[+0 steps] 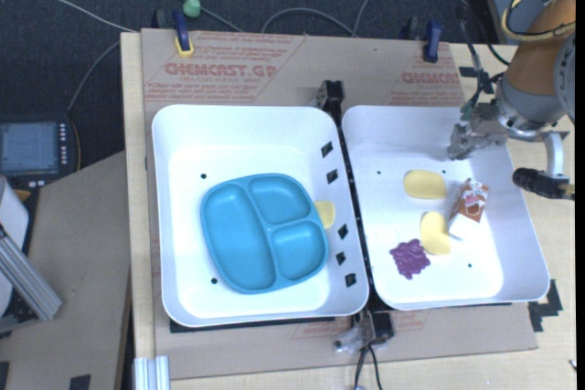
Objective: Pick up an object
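The right bin (512, 274) holds a pale yellow oval piece (425, 184), a second yellow piece (436, 234), a purple bunch of grapes (410, 258) and a small brown and white carton (471, 201). My gripper (464, 142) hangs over the bin's far right part. It is above and to the right of the oval yellow piece and apart from every object. Nothing shows in its grasp.
The left bin (174, 151) carries a blue divided tray (265, 231) with a small yellow piece (324, 214) at its right rim. Black clips line the wall between the bins (340, 196). Cables run across the dark floor behind the bench.
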You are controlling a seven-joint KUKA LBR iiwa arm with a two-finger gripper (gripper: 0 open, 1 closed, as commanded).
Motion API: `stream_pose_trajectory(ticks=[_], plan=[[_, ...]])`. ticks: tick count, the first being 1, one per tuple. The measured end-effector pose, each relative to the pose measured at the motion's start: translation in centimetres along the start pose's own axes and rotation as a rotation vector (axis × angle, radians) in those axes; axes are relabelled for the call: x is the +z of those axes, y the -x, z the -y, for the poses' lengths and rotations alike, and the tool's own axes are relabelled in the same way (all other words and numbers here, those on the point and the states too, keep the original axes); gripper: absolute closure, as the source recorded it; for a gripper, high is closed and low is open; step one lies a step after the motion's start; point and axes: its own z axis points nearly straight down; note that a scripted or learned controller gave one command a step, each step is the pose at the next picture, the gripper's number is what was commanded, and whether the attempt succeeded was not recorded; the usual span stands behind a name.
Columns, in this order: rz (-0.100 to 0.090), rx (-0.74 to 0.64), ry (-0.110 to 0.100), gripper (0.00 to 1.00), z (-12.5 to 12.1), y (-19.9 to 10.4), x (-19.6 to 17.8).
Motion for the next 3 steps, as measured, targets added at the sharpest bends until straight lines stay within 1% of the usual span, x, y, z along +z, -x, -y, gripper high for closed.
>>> stream_pose_trajectory(ticks=[1, 2, 3], plan=[[0.004, 0.003, 0.006, 1.00, 0.0, -0.3, -6.5], [0.003, 0.003, 0.004, 1.00, -0.1, -0.4, -11.9], [-0.001, 0.000, -0.004, 1.00, 0.7, -5.8, -12.1]])
